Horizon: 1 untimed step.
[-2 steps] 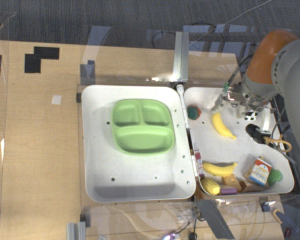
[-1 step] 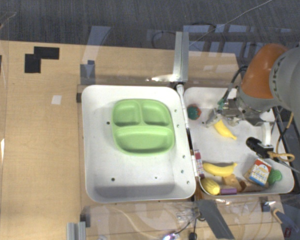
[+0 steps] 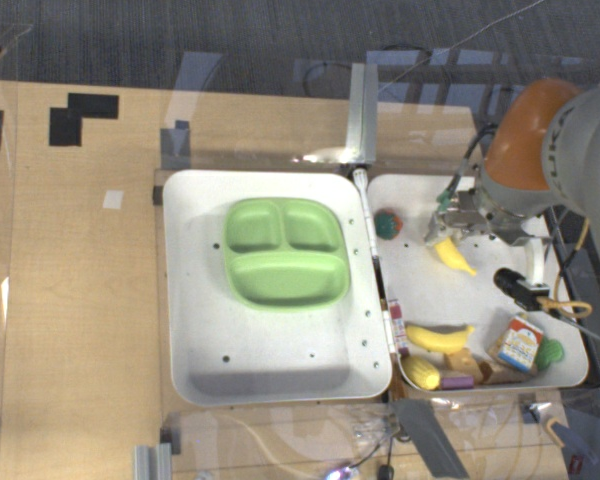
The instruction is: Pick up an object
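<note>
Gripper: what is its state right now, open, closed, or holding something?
Gripper: over the right bin, right above a small yellow object; open or closed cannot be told, no hold visible.

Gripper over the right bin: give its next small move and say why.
Probably a short lift straight up. The gripper sits right over a small yellow piece in the right bin, and raising it would show whether the piece comes along.

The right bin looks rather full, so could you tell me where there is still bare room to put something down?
In the right bin, the bare floor lies mid-bin, between the green ball, the small banana at the gripper and the big banana. Its near edge is crowded around the carton. The left bin has margins around the green tray.
</note>
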{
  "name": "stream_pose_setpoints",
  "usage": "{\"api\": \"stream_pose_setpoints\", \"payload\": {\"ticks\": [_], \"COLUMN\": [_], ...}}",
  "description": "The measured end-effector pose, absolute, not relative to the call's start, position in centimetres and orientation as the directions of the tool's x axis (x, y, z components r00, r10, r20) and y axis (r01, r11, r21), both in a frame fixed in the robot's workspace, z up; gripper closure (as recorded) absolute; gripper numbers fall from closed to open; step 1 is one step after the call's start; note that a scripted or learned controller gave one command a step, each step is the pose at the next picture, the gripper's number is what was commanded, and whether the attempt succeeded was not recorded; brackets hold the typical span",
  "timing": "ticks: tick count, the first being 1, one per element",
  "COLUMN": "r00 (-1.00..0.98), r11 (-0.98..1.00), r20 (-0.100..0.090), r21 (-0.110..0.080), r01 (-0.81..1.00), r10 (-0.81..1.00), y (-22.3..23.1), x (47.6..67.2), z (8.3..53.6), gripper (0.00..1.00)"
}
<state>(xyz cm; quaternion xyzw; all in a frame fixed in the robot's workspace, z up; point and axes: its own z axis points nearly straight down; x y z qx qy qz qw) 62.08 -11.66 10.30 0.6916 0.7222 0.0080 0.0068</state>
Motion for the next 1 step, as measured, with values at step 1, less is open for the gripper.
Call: {"api": "stream_pose_setpoints", "payload": {"ticks": [1], "r00": [-0.168], "r11": [0.168], "r20": [0.000], "r21": [0.005], "r01": [0.986], "r10": [0.986], "y": [-11.05], "x": [58.14], "z": [13.19], "gripper": [1.00]}}
